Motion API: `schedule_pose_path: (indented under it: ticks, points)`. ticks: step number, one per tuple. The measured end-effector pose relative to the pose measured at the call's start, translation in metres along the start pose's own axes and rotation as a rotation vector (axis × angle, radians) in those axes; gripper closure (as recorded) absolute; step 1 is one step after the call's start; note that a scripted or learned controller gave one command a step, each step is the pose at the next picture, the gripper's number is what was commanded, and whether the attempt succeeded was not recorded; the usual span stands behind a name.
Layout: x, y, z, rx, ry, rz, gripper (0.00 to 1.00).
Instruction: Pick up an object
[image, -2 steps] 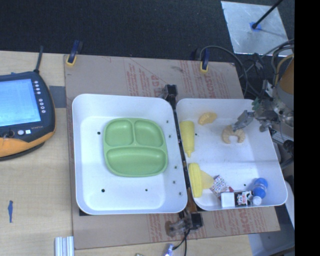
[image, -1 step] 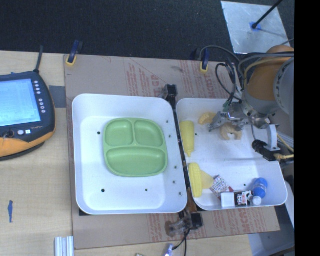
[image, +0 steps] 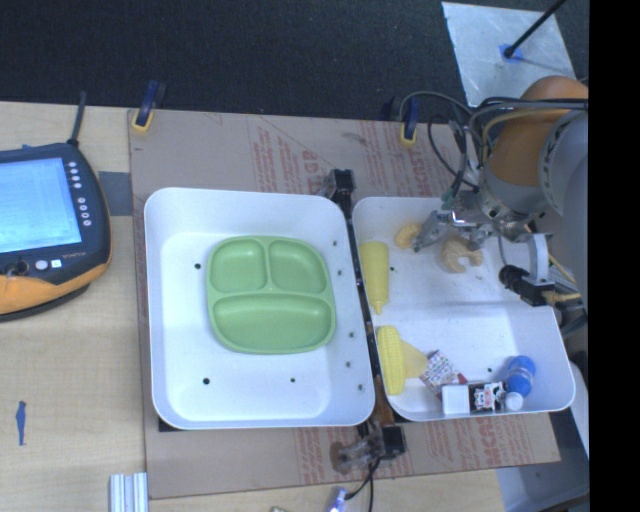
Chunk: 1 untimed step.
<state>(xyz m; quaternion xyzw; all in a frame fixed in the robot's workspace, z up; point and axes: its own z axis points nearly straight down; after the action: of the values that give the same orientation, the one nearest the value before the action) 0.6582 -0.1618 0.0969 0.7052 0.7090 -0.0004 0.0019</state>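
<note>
My gripper (image: 452, 232) hangs over the far part of the right bin (image: 470, 320), its fingers spread open with nothing between them. A tan lumpy object (image: 458, 258) lies just in front of and below it. A small yellowish piece (image: 405, 237) sits by the left fingertip (image: 424, 238). Along the bin's left wall lie a pale yellow long object (image: 375, 272) and a brighter yellow one (image: 392, 358). At the near edge are a crinkled wrapper (image: 437, 368), a white and black box (image: 470, 398) and a blue bottle (image: 517, 378).
The left bin (image: 180, 380) holds a green divided plate (image: 270, 295). A control tablet (image: 45, 215) rests on the bench at far left. The arm's grey and orange body (image: 540, 140) with cables looms over the right bin's far right corner.
</note>
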Motion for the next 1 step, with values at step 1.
schedule_pose_path:
  ticks: [1]
  points:
    - [-0.0348,-0.0214,0.0001,-0.005,0.002,0.001,0.0]
